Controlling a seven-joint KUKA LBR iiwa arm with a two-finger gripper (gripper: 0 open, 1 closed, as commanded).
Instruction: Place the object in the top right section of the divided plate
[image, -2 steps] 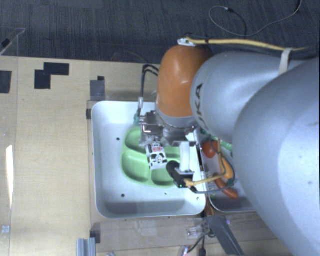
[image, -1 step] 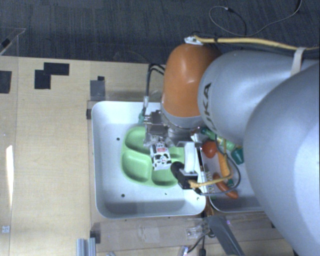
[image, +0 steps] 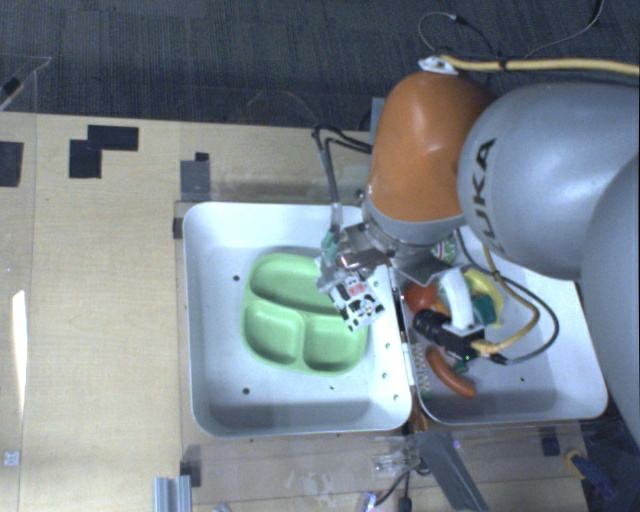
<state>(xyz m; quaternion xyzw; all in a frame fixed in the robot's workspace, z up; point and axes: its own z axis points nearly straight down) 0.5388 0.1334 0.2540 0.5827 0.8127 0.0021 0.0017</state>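
Observation:
A green divided plate (image: 298, 314) lies in the left white bin (image: 215, 330). My gripper (image: 347, 282) hangs over the plate's right edge, near its upper right section, under the orange wrist band (image: 425, 150). The fingers are hidden among the gripper's body and marker tags. No object shows between them. The plate's sections that show hold nothing.
The right bin (image: 560, 395) holds several items: a red-orange sausage-like piece (image: 450, 375), a red piece (image: 425, 298), and a white, yellow and green item (image: 470, 298). Cables (image: 515, 335) loop over them. The grey arm (image: 560, 170) covers the right bin's upper part.

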